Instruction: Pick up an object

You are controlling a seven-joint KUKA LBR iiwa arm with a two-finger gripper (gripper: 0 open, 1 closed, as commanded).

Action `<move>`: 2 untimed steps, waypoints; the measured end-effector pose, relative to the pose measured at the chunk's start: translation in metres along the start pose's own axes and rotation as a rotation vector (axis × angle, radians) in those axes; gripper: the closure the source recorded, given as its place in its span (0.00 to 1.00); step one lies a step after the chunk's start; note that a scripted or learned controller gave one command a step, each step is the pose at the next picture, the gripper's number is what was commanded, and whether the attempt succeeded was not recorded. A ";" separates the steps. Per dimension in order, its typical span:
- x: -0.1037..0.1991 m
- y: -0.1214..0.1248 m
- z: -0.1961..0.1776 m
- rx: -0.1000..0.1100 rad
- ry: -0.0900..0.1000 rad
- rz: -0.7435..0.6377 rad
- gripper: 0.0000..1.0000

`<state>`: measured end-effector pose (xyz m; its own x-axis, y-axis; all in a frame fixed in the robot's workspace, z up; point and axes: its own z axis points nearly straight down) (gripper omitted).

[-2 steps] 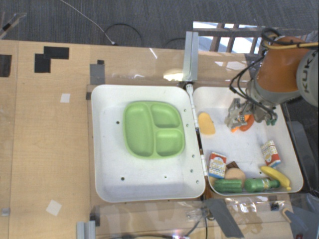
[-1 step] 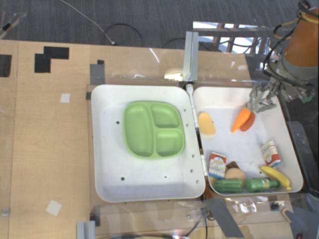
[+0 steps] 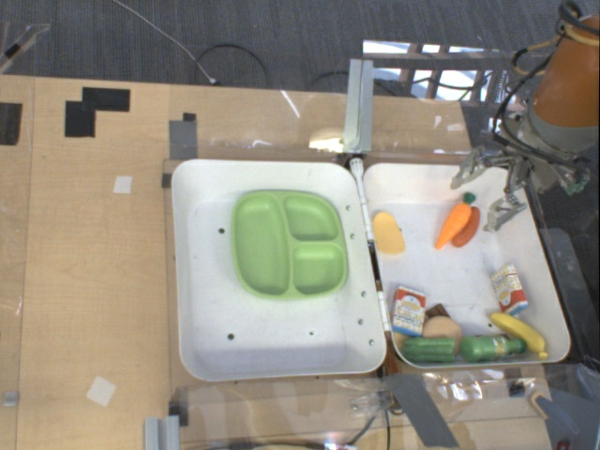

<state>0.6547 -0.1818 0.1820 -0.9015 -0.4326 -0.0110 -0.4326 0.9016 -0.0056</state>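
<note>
1. bench carries two shallow white bins side by side: left bin [image 3: 202, 251] and right bin [image 3: 553, 289].
2. left bin holds a green divided plate [image 3: 286, 244], lying flat near the middle of that bin.
3. arm enters at the upper right; the gripper [image 3: 487, 187] sits over the far right part of the right bin, fingers spread apart with nothing between them.
4. carrot [image 3: 456, 223], orange with a green tip, lies tilted in the right bin just below and between the spread fingers; contact cannot be confirmed.
5. yellow lemon-like piece [image 3: 388, 232] lies near the right bin's left wall, well apart from the gripper.
6. along the near edge of the right bin: small carton [image 3: 408, 309], brown bread-like piece [image 3: 442, 327], green cucumber [image 3: 429, 349], green bottle [image 3: 489, 347], banana [image 3: 518, 331], packed closely.
7. small can [image 3: 508, 289] lies near the right wall, just above the banana.
</note>
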 end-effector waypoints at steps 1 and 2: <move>0.033 -0.011 0.092 0.002 -0.002 0.062 0.00; 0.042 0.021 0.093 -0.001 0.001 0.094 0.00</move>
<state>0.6094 -0.1809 0.0885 -0.9382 -0.3459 -0.0106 -0.3459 0.9383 -0.0037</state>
